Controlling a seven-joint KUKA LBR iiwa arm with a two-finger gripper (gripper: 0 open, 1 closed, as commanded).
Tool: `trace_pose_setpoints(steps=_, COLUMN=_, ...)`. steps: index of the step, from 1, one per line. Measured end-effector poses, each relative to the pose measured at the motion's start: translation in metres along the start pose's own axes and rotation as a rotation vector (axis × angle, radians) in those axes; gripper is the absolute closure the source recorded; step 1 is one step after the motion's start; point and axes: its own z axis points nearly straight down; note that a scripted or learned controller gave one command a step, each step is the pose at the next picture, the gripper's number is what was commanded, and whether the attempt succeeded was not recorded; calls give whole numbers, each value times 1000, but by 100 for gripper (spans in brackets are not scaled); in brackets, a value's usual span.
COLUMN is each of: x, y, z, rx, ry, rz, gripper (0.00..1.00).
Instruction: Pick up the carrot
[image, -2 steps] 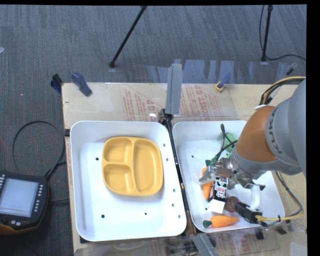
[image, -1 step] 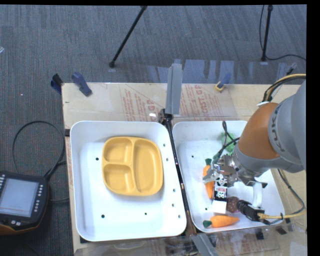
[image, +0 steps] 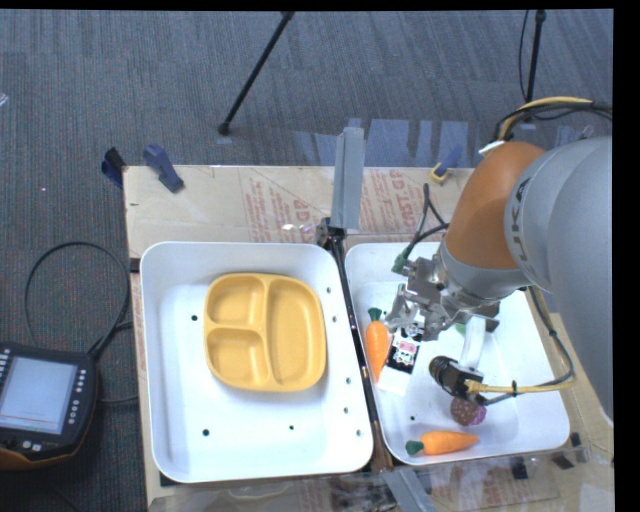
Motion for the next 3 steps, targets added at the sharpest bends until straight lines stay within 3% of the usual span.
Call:
trace_pose_setpoints(steps=1, x=-2, y=-1, z=2, rx=4, ry=-4, rz=2, gripper=0)
trace_pose_setpoints(steps=2, x=-42, y=47, z=98, rx=8, ry=-3, rz=-257, gripper=0)
trace_pose_setpoints(steps=3, x=-43, y=47, z=88, rx=10, ry=-2, rz=-257, gripper=100)
